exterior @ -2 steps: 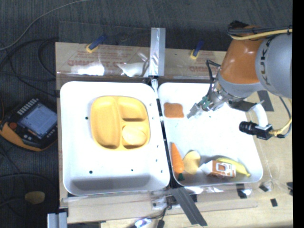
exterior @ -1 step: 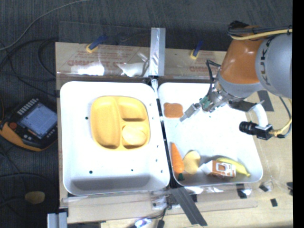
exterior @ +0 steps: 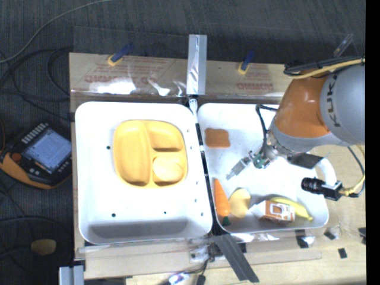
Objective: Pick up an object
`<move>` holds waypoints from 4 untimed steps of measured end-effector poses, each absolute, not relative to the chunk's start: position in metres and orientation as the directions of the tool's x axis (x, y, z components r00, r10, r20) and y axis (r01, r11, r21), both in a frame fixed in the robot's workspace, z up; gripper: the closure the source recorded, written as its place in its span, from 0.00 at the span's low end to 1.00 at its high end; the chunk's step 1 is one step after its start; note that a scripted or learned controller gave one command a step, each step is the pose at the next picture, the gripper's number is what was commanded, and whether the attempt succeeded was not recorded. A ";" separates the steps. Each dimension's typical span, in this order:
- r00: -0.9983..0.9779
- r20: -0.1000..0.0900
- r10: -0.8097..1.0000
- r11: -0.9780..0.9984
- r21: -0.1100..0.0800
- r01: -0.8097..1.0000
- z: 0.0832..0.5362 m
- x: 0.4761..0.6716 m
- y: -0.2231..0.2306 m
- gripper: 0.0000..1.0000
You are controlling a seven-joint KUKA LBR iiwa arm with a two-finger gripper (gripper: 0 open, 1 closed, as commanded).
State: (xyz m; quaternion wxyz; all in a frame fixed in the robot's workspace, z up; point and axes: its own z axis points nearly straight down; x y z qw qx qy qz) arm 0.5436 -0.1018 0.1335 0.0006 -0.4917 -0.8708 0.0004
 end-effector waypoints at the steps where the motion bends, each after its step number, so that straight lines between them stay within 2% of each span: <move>1: -0.491 -0.020 0.871 0.491 0.014 0.871 0.092 0.490 -0.108 0.00; 2: -0.259 -0.004 0.966 0.259 0.008 0.966 0.089 0.558 -0.110 0.00; 3: -0.150 0.000 0.989 0.150 -0.004 0.989 0.183 0.483 -0.063 0.00; 4: -0.150 0.000 0.989 0.150 -0.004 0.989 0.183 0.483 -0.063 0.00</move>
